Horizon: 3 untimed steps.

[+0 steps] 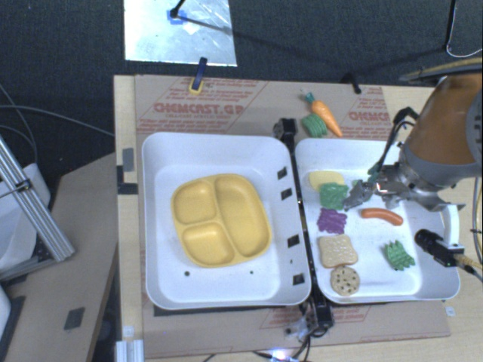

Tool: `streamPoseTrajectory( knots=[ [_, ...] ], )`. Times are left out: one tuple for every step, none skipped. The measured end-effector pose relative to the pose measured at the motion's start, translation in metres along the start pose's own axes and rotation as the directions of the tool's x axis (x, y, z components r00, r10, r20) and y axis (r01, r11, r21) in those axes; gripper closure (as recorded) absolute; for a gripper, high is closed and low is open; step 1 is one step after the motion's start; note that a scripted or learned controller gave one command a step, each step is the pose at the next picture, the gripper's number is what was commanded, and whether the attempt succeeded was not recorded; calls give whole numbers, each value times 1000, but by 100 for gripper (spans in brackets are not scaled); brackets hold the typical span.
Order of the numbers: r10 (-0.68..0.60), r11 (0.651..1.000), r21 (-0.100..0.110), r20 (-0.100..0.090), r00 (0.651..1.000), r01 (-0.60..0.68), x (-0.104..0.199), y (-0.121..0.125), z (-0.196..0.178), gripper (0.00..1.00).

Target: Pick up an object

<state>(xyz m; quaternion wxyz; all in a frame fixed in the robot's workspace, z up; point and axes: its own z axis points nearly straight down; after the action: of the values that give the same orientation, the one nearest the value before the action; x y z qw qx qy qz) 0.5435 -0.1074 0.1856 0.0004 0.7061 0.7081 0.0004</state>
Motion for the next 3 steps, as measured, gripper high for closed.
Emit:
streamPoseTrajectory(
  knots=[
    [8,1000,6,-1,1000,-8,-40,-49,98,0],
    [-6,1000,-10,0,1000,6,20,12,99,0],
    [-10,1000,-13,-3,1000,10,86,32,-6,0]
  ],
)
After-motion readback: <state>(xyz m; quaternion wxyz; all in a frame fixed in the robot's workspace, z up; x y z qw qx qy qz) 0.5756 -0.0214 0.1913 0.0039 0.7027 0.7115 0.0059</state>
